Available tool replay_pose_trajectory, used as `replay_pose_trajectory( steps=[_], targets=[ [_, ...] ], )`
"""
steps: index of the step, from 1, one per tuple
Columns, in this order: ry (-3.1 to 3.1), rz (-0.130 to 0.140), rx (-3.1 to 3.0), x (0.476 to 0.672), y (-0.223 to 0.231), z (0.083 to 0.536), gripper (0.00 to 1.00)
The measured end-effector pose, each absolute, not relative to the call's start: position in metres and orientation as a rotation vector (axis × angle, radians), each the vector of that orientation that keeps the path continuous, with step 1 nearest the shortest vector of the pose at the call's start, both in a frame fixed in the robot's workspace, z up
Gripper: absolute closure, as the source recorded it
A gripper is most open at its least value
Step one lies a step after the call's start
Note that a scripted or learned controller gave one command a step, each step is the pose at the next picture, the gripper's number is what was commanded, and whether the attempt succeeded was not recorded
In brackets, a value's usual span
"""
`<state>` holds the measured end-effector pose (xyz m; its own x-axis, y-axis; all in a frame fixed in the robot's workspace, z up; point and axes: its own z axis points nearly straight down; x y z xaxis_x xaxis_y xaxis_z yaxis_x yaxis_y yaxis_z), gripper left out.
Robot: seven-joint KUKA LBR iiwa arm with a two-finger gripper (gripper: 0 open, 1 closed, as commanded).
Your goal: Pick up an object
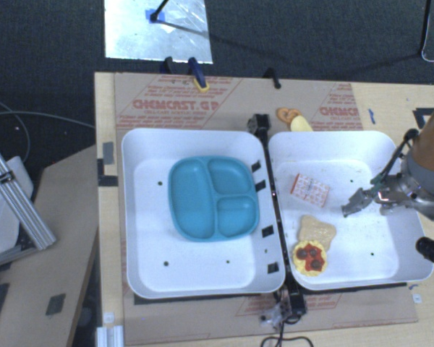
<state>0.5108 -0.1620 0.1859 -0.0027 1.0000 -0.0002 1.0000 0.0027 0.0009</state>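
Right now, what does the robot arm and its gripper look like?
The arm enters from the right edge: a rounded grey body with an orange band near the top of its visible part. At its end sits a dark metallic grey gripper with slim fingers pointing left over the right bin. A thin dark cable runs from the gripper up toward the arm.

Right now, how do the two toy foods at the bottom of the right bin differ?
The toast is pale tan and plain; the pizza piece is yellow with red topping. The toast lies farther up the bin, the pizza piece nearer the bottom wall. The toast looks slightly larger. Both lie flat, touching each other, left of the claw.
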Motion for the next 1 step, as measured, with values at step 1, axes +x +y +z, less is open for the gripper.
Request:
replay_pose_trajectory(
  steps=[1],
  targets=[
    [2.227, 0.007, 2.206, 0.5581, -0.0904, 0.0826, 0.00]
  ],
)
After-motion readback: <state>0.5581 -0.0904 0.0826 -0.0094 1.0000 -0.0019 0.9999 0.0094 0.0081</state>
